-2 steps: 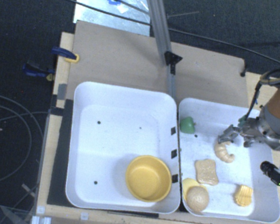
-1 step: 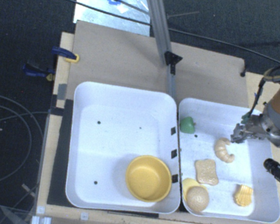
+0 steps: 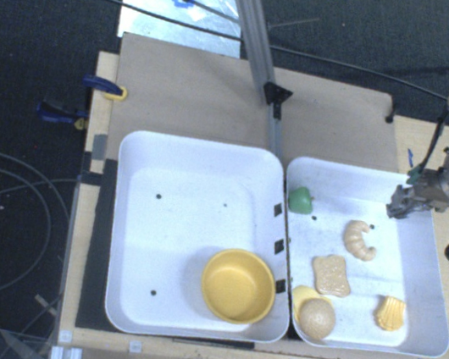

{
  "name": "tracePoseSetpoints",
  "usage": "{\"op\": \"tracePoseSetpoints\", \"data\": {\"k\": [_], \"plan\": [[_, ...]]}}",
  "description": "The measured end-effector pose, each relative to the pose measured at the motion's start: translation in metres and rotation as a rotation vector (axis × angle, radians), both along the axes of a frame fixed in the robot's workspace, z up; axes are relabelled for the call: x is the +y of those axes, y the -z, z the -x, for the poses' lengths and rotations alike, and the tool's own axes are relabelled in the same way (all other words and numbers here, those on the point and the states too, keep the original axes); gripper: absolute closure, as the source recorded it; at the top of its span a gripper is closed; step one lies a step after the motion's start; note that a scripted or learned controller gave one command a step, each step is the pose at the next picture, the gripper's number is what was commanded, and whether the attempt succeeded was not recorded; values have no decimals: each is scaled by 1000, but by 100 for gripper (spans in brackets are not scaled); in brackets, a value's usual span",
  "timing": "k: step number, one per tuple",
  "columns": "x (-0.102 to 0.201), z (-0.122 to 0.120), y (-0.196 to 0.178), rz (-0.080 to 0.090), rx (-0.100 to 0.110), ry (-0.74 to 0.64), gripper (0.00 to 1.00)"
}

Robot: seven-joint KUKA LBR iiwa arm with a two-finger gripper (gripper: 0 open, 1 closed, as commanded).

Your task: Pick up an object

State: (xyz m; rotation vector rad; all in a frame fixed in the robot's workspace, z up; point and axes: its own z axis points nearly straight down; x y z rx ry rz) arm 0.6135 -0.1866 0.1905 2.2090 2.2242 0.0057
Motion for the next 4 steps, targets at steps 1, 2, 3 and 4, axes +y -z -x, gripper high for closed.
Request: {"op": "tracePoseSetpoints", "data": {"k": [1, 2, 3, 4], "plan": [[0, -2, -55, 0, -1, -1, 100], [44, -21, -59, -2, 2, -3, 100], [103, -41, -54, -4, 3, -4, 100], [166, -56, -49, -4, 3, -5, 100]]}}
